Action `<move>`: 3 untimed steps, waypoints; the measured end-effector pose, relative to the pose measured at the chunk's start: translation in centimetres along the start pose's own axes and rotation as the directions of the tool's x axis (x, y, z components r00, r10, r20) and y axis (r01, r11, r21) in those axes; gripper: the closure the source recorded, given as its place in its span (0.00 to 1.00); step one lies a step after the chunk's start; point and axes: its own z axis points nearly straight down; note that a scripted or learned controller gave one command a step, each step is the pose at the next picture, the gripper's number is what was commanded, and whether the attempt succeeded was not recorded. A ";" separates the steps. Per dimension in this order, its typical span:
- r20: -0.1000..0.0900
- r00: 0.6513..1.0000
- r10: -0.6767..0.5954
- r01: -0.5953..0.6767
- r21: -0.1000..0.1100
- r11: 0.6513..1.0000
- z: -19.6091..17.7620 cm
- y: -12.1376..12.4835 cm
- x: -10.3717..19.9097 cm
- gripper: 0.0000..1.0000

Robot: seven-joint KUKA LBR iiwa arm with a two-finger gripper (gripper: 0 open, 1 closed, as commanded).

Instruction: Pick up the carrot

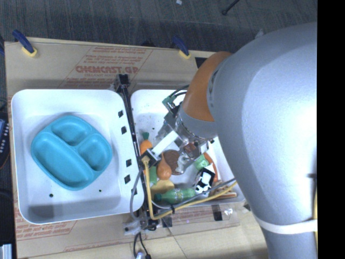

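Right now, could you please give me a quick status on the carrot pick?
Pincer low in the right white bin, over the toy pile. Orange carrot at the bin's left wall, not held. Brown round toy and others crowd it.

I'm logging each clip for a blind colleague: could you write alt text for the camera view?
A grey robot arm with an orange band reaches from the right into the right bin, its gripper low over a pile of toy food that includes an orange carrot at the pile's left edge. The left bin holds a blue divided plate.
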 end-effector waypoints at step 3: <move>0.000 1.000 0.000 0.000 0.000 1.000 0.0 0.0 0.0 0.00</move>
